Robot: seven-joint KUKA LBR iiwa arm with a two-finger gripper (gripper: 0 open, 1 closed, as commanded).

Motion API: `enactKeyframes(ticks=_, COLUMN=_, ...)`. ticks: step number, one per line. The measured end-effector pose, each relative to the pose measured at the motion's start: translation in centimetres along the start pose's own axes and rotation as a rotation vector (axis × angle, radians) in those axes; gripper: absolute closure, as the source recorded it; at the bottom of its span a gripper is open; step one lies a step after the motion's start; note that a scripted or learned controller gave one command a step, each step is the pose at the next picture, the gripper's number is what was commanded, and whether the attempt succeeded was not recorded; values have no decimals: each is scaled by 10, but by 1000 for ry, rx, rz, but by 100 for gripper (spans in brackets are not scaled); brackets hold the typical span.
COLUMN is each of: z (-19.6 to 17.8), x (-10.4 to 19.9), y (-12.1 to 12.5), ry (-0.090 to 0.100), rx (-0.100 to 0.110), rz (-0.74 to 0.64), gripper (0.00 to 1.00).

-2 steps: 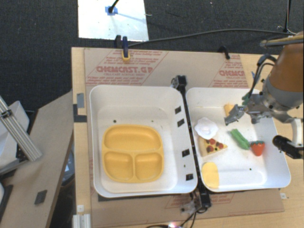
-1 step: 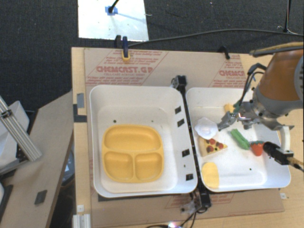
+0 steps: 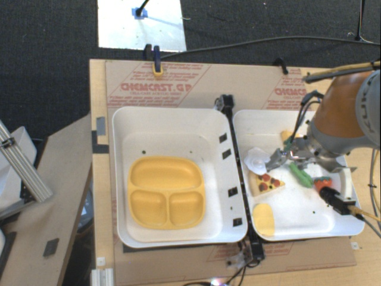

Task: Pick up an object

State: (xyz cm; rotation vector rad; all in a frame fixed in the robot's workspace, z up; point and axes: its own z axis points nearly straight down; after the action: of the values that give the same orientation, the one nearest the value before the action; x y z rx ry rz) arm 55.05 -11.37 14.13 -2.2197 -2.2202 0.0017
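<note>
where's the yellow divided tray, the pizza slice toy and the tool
yellow divided tray (image 3: 167,190), camera view, middle of its ridges, left bin.
pizza slice toy (image 3: 268,183), camera view, its topped face, right bin.
tool (image 3: 281,157), camera view, at its tips over the right bin.

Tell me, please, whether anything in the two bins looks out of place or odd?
Nothing looks spilled or damaged. The yellow divided plate lies flat in the left bin. In the right bin, the pizza slice, green piece and yellow oval piece lie loosely scattered, as expected.
</note>
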Motion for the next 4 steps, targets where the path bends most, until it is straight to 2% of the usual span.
enactKeyframes(ticks=1, z=-13, x=-1, y=1, ry=-1, rx=-5, rz=1, gripper=100)
enactKeyframes(ticks=2, z=-74, x=3, y=10, ry=-2, rx=-10, rz=-4, gripper=100)
enactKeyframes(ticks=3, z=-69, x=3, y=11, ry=-1, rx=-4, rz=-3, gripper=100)
enactKeyframes(ticks=4, z=-73, x=56, y=10, ry=1, rx=-4, rz=-9, gripper=100)
